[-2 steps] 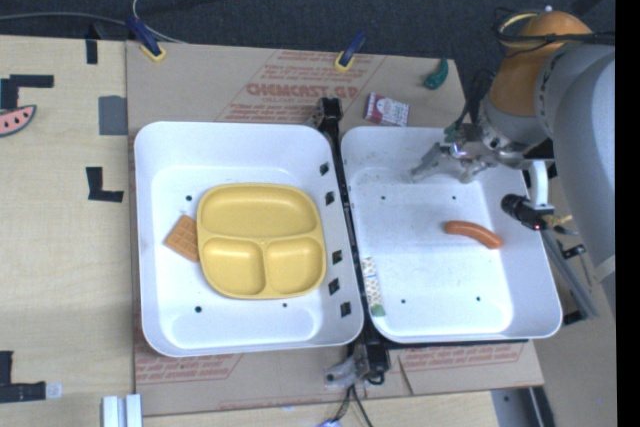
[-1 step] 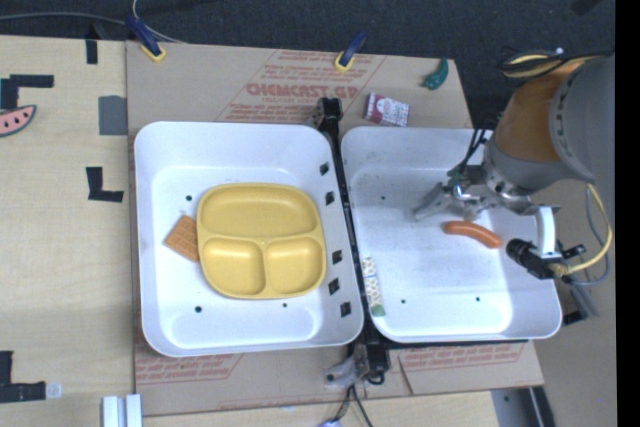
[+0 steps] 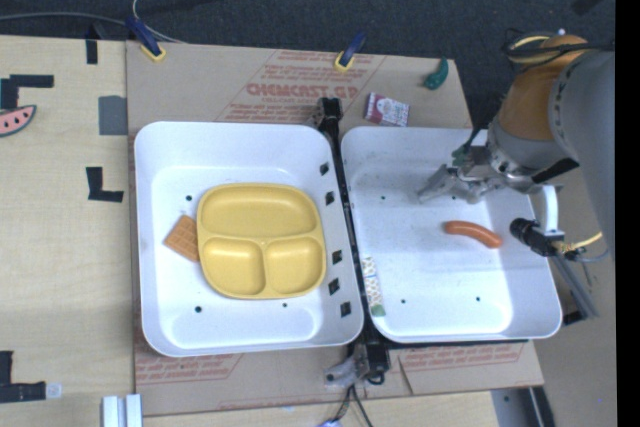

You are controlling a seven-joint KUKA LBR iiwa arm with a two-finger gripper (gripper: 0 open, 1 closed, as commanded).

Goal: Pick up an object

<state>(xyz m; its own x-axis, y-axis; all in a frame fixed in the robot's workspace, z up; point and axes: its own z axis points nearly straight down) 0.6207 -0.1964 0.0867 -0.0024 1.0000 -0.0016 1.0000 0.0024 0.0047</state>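
Observation:
An orange sausage (image 3: 472, 232) lies on the floor of the right bin (image 3: 430, 315), towards its right side. My gripper (image 3: 455, 191) hangs over the upper part of that bin, just above and slightly left of the sausage and apart from it. It is open, and only bare white bin floor shows between its fingers. In the left bin (image 3: 160, 305) rests a yellow divided plate (image 3: 262, 240), with a tan flat cracker (image 3: 183, 237) tucked against its left edge.
The grey arm with its orange band (image 3: 530, 100) comes in over the right bin's right rim. A small printed packet (image 3: 386, 109) and a green clip (image 3: 436, 74) lie on the cardboard behind the bins. A black divider (image 3: 338, 215) runs between the bins.

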